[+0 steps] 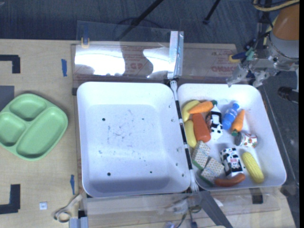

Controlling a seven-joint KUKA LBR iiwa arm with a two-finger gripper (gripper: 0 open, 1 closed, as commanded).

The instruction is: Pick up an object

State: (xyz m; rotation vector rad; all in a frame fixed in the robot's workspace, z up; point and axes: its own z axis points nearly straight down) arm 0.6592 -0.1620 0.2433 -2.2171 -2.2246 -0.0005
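The right bin (270, 127) holds several toy foods. Among them are an orange carrot (202, 107), a red sausage (200, 127), a yellow banana (190, 132), a blue bottle (230, 115), a small carrot (239, 120), a black-and-white cow (216, 122), a yellow corn cob (252, 166) and a red hot dog (230, 180). My gripper (248, 75) hangs above the bin's far right corner, apart from every object. Nothing is visible in it. The orange band of the arm (289, 23) is at the upper right.
The left bin (126, 132) sits beside the right one, sharing a middle rim. A green divided plate (31, 126) lies on the bench at the far left. A clear plastic panel (128, 56) stands behind the bins. Scissors (66, 212) lie at the front left.
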